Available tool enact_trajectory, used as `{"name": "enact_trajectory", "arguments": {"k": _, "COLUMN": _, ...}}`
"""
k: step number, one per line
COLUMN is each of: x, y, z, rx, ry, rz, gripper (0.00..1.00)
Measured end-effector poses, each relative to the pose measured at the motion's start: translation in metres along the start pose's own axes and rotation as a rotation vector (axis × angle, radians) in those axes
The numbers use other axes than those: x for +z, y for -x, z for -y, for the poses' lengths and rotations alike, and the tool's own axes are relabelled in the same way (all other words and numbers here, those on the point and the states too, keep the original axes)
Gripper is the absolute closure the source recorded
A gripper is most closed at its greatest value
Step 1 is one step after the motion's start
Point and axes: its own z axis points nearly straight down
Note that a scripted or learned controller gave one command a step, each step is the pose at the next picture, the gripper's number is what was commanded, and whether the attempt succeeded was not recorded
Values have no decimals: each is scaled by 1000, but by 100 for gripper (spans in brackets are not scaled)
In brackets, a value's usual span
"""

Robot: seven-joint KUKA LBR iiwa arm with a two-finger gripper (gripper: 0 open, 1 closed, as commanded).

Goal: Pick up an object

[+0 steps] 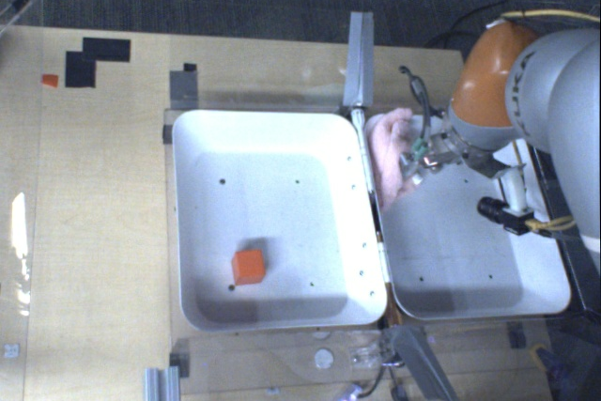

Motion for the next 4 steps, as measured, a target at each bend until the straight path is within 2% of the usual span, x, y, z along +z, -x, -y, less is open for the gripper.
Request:
{"name": "enact_trajectory", "arguments": {"k": 1, "x": 1, "y": 13, "z": -8, "rx": -166, "ry": 0, "rz": -1, "gripper": 0}}
{"name": "enact_trajectory", "arguments": {"k": 3, "x": 1, "y": 13, "z": -8, "rx": -166, "ry": 0, "rz": -1, "gripper": 0}}
{"name": "enact_trajectory", "arguments": {"k": 4, "x": 1, "y": 14, "z": 1, "rx": 89, "ry": -3, "rz": -4, "gripper": 0}}
